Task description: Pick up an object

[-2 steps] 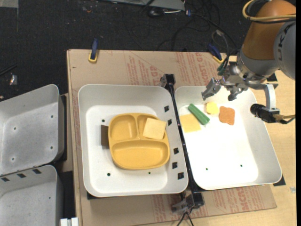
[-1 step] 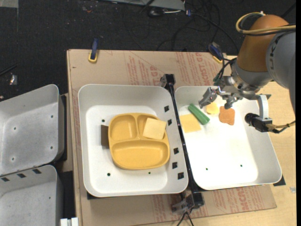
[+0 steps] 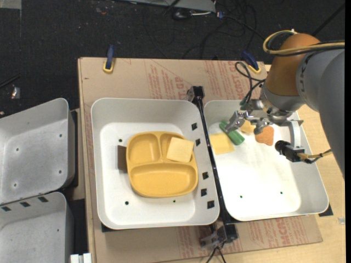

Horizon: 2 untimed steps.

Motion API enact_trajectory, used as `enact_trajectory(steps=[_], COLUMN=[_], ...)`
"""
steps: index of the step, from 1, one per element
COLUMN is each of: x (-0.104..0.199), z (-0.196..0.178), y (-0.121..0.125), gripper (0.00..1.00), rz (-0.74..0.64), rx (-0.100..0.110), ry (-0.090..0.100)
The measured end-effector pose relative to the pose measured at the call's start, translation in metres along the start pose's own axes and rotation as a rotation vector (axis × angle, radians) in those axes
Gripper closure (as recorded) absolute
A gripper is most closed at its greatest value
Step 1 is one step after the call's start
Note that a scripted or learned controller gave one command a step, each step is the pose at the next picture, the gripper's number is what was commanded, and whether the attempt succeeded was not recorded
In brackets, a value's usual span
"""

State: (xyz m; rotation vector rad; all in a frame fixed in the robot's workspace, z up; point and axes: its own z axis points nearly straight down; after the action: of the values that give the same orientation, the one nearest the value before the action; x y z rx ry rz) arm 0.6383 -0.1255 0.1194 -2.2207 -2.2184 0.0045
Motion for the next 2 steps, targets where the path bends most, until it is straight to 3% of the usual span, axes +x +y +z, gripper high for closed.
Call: enact_trajectory(steps=[1, 2], x=[0.001, 0.001], z=[0.029, 0.016], y=[0.000, 0.001], gripper=[0.00, 1.00], rz=[0.000, 0.000], rx=[-0.001, -0.006], ry=[0.000, -0.001])
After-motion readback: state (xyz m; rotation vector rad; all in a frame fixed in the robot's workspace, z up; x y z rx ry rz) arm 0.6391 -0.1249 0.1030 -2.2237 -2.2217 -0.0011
